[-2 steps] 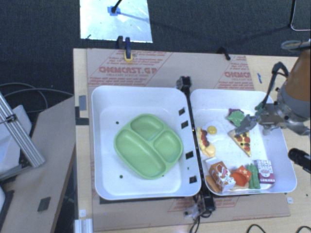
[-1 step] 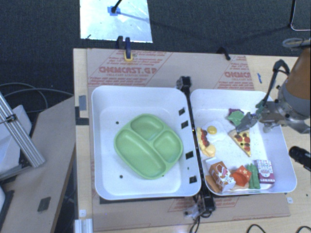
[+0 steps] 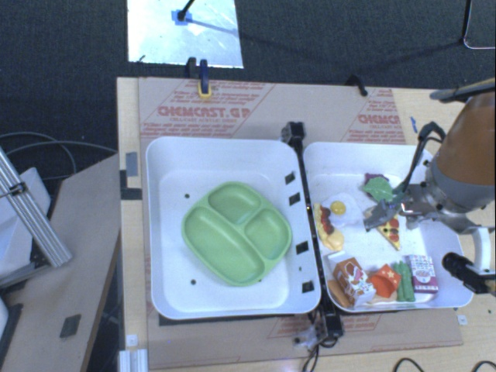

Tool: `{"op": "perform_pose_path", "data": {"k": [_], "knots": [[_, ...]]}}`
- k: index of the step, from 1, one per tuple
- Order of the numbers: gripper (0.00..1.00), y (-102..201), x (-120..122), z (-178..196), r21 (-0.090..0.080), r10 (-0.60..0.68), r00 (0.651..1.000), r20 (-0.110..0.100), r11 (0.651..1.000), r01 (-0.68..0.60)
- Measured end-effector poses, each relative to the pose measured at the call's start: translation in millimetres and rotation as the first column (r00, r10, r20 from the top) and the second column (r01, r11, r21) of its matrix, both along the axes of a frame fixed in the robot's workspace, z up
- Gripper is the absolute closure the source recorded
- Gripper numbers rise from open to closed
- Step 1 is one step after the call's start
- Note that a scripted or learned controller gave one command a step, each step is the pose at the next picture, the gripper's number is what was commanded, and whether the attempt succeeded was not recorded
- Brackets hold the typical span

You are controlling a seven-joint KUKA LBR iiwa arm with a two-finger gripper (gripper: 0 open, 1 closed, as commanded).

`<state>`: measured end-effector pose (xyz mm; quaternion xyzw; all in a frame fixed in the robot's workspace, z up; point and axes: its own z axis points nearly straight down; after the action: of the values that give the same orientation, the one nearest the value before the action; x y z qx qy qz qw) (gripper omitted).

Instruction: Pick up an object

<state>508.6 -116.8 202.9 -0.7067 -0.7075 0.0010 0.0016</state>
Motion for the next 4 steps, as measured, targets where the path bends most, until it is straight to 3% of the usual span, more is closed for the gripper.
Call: {"op": "perform_pose_path", "data": {"k": [2,3,4], "knots": [[0.0,-5.6,-1.7,-112.7,0.0,0.0,1.0,0.002,1.0,0.0],[1.0,-5.9,-0.6,-100.1,-0.001,0.001,1.0,0.006,1.0,-0.001],[1.0,1.9,-4.3,-51.6,-0.001,0.004,1.0,0.008,1.0,-0.004]]}}
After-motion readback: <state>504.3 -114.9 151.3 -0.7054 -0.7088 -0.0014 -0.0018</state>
